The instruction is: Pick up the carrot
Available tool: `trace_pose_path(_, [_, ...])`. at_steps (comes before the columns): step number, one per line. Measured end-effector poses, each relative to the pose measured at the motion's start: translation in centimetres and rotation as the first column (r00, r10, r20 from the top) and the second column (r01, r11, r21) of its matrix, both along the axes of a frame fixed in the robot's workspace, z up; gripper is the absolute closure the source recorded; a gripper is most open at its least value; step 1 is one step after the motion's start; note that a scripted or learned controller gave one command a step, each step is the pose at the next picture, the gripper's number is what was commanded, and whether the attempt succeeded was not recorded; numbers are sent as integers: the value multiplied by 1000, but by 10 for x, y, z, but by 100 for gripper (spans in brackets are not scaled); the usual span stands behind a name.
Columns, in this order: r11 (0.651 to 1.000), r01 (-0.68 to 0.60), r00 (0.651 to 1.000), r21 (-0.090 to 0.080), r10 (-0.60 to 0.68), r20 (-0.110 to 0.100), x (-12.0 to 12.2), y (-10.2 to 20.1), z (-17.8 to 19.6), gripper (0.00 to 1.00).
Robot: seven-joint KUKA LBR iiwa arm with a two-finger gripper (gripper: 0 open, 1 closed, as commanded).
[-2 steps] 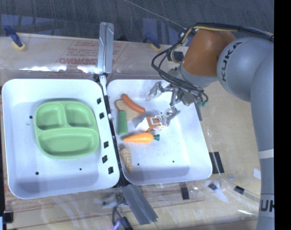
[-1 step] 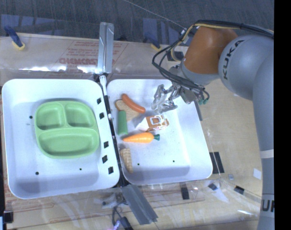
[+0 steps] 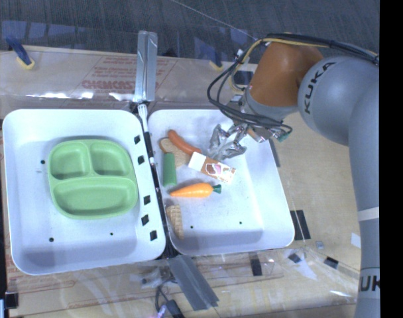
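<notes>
The carrot point(image 3: 193, 191), orange with a green stub at its right end, lies flat near the middle of the right bin point(image 3: 261, 207). My gripper point(image 3: 227, 144) hangs over the bin's upper right part, above and to the right of the carrot, well apart from it. Its metal fingers point(image 3: 219, 140) point down-left with a small gap and nothing between them. They end just above a small white and pink box point(image 3: 218, 169).
In the right bin also lie a hot dog point(image 3: 181, 143) at the top, a green cucumber piece point(image 3: 170, 169) by the left wall, and a waffle-like piece point(image 3: 174, 220) lower left. The left bin point(image 3: 29, 244) holds a green divided plate point(image 3: 93, 177).
</notes>
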State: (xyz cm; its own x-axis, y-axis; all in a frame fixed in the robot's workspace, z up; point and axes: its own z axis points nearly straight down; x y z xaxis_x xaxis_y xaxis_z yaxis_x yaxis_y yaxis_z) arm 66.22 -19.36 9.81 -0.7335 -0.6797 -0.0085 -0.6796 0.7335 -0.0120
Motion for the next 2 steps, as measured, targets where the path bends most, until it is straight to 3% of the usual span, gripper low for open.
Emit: trace_pose_path(2, [1000,-6,1000,0,6,7,4,2,20,100])
